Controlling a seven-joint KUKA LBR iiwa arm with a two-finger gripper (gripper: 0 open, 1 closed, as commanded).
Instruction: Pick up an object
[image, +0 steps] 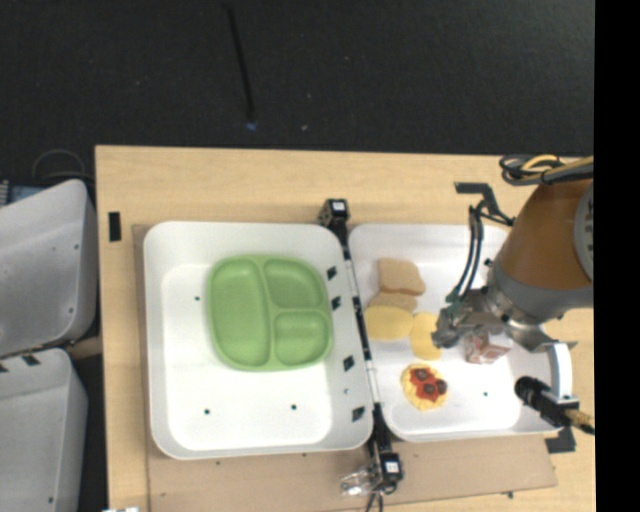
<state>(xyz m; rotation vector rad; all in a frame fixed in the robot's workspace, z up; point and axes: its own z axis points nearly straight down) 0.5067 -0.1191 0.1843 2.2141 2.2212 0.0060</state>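
The right bin (480, 245) holds several toy foods. A tan bread piece (398, 276) lies near its back left, with a pale yellow round piece (388, 321) in front of it. Another yellow piece (425, 335) sits to the right, and a small yellow disc with red topping (426, 387) lies toward the front. A pinkish object (490, 348) rests under the arm's wrist. My gripper (452, 328) hangs low over the right bin, right beside the second yellow piece. Nothing shows held between its fingers.
The left bin (175, 400) bears a green divided plate (268, 312). A black-clipped divider (352, 310) separates the two bins. The grey arm with its orange band (545, 245) covers the right bin's far right. Grey chair parts (40, 300) stand left of the bench.
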